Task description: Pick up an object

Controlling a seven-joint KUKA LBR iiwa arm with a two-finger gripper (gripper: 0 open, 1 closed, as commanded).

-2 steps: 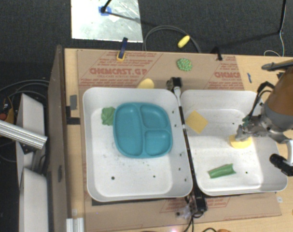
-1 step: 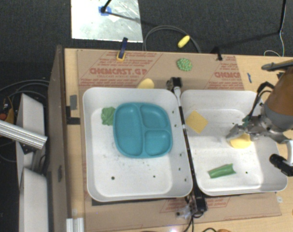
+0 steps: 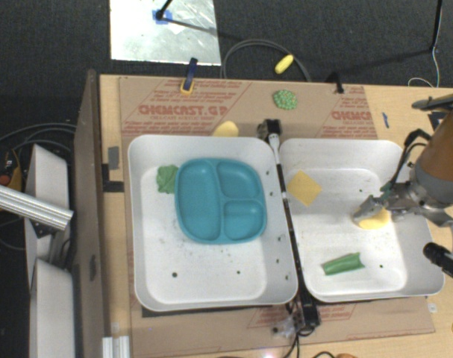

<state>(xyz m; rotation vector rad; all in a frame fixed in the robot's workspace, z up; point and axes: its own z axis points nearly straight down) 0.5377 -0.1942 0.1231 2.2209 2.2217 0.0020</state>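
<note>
In the camera view, the pincer (image 3: 369,207) sits low in the right bin (image 3: 338,155), right at a small yellow piece (image 3: 374,221) near that bin's right side. Whether its fingers are spread or closed cannot be told. The yellow piece looks light and smooth, perhaps slippery plastic; gripping across its narrow middle seems the safest hold.

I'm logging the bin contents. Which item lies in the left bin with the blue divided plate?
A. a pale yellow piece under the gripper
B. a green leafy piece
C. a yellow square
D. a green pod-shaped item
B: the green leafy piece sits against the left edge of the blue divided plate in the left bin; the other three lie in the right bin.
</note>
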